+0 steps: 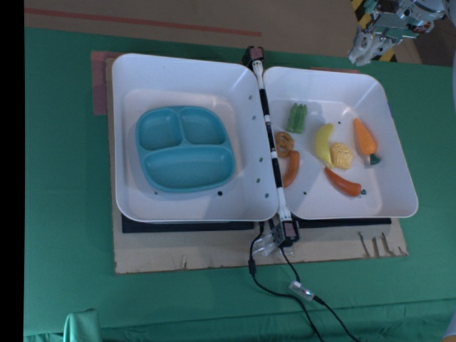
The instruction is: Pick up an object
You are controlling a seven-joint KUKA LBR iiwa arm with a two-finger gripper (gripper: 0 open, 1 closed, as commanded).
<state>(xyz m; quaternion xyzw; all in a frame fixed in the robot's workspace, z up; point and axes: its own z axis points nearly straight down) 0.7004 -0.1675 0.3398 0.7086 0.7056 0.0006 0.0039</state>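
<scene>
The right bin [399,191] holds several toy foods. A green vegetable [297,117] lies near its far left, and a yellow banana [324,142] lies beside a corn cob [341,155]. An orange carrot [365,138] is at the right and a red chili [344,183] at the front. A pretzel [283,143] and an orange sausage [291,167] lie by the divider. My gripper [363,48] hangs high beyond the bin's far right corner, apart from all of them, with nothing seen in it.
The left bin [128,191] holds a blue divided plate [185,148]. A black-and-white bar [271,141] joins the two bins. Cables [285,280] trail over the green cloth in front. Cardboard lies under the bins.
</scene>
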